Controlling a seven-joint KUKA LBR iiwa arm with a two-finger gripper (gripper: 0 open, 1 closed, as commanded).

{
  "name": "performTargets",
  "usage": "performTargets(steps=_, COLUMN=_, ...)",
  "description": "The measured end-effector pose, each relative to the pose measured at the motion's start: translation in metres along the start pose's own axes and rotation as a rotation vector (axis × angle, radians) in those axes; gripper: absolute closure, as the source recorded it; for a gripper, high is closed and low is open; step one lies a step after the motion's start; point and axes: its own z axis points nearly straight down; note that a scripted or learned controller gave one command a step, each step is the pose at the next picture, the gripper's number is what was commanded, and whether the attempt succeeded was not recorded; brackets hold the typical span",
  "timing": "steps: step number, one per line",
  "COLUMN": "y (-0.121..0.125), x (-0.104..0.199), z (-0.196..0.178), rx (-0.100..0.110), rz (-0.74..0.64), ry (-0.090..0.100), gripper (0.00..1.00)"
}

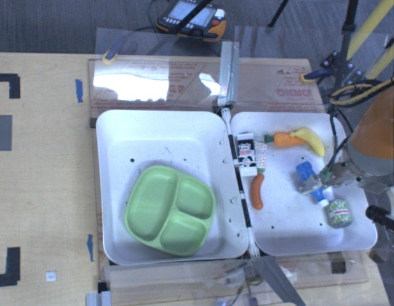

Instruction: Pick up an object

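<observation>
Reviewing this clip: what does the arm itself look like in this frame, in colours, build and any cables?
At the right edge, a broad orange band sits above a grey wrist section. Thin dark cables run down beside it toward the gripper, a small metallic grey assembly over the right bin. No markings are legible.

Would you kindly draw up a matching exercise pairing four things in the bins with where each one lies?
Things:
1. green divided plate
2. banana
3. orange sausage
4. green-speckled bottle

Places:
A. right bin, far edge, beside a carrot
B. left bin, near half
C. right bin, near right corner
D. right bin, close to the divider, below a printed box

Pairs: 1-B, 2-A, 3-D, 4-C
</observation>
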Motion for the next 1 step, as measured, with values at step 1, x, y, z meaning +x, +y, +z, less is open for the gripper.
performTargets(steps=1, y=0.069, x=0.0191, z=-0.0629, rx=0.007, rz=0.044, ry=0.002, gripper=1.0)
